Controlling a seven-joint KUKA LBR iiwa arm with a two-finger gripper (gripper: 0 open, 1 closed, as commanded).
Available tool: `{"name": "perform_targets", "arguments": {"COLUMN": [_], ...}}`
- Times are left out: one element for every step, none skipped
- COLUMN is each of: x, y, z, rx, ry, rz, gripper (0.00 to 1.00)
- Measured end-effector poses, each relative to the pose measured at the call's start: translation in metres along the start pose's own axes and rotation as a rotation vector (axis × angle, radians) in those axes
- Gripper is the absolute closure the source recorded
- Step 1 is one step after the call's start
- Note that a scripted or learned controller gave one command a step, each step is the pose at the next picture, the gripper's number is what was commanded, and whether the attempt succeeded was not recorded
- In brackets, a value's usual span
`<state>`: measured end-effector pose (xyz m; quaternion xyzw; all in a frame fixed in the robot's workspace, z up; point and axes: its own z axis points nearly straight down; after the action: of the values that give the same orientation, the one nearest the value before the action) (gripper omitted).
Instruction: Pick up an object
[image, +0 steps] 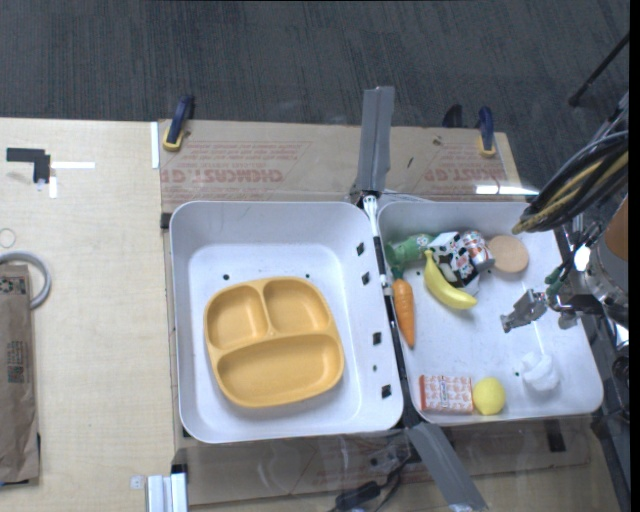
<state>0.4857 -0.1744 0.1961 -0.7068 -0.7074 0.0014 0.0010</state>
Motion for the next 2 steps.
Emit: {"name": "perform_targets", "arguments": {"x": [0.064, 0.064], "y": [0.068, 0.114], "z": [0.032, 0.104], "rx": [-0.002, -0.003], "ry": [-0.001, -0.001], "rz": [-0.169, -0.148], "gripper": [0.00, 0.00]}}
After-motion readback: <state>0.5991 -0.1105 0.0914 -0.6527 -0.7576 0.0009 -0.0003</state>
